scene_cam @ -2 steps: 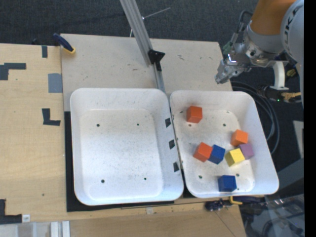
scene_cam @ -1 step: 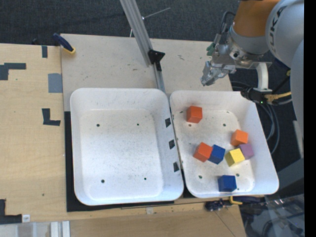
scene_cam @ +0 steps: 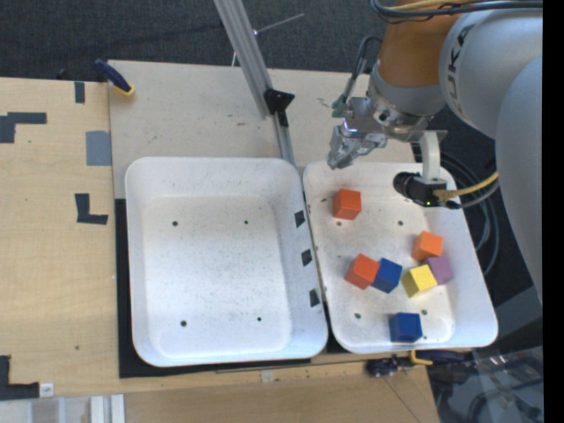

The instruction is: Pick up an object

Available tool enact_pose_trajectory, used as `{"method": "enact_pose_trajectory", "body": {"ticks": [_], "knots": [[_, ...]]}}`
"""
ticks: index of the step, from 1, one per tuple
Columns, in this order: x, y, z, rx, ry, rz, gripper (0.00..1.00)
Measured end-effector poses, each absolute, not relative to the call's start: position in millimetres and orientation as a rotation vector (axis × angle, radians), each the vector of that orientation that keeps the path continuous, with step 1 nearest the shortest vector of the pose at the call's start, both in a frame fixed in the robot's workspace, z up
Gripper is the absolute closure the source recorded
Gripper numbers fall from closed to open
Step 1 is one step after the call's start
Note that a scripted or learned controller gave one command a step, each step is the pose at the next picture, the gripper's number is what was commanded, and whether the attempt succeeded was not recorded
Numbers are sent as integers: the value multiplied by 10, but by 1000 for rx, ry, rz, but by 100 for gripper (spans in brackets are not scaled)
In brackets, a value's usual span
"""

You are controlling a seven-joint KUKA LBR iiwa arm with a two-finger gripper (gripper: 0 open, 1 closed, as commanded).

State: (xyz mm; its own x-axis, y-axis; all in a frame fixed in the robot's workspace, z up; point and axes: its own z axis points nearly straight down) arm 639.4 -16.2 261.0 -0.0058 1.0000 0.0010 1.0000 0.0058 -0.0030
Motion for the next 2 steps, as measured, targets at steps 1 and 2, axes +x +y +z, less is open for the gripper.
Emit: {"method": "enact_pose_trajectory", "body": {"ticks": [1,2], "knots": [[6226,278,2496,-2214,-2225,3,100],[6127,839,2326,-2211,-2227,3,100]]}}
